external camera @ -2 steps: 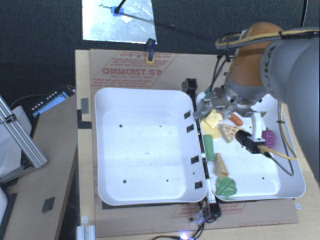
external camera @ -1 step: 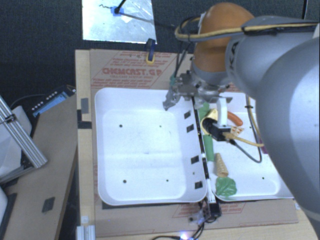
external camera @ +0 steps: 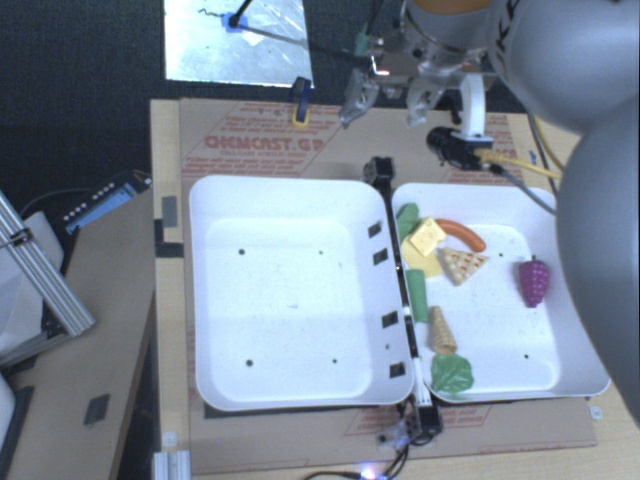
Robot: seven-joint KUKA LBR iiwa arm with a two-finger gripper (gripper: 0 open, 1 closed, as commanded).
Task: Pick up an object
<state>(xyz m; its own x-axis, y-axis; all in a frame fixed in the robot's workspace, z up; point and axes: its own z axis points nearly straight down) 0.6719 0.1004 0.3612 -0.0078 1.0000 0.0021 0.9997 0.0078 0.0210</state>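
Observation:
My gripper [external camera: 385,106] hangs high above the far edge of the bench, behind both bins, open with nothing between its fingers [external camera: 355,101]. The right bin [external camera: 545,373] holds several toy foods: a yellow cheese block [external camera: 427,237], an orange-red sausage [external camera: 460,233], a pizza wedge [external camera: 463,264], purple grapes [external camera: 534,281], a green cucumber piece [external camera: 415,295], a tan cone-shaped piece [external camera: 442,332] and a green leaf [external camera: 452,374]. All lie well below and in front of the gripper. The left bin [external camera: 215,218] sits beside it.
The grey arm [external camera: 585,88] covers the upper right and part of the right bin's far side. A black divider strip [external camera: 395,268] with clips runs between the bins. A yellow-blue clamp [external camera: 300,103] and a shiny sheet [external camera: 235,28] lie behind the left bin.

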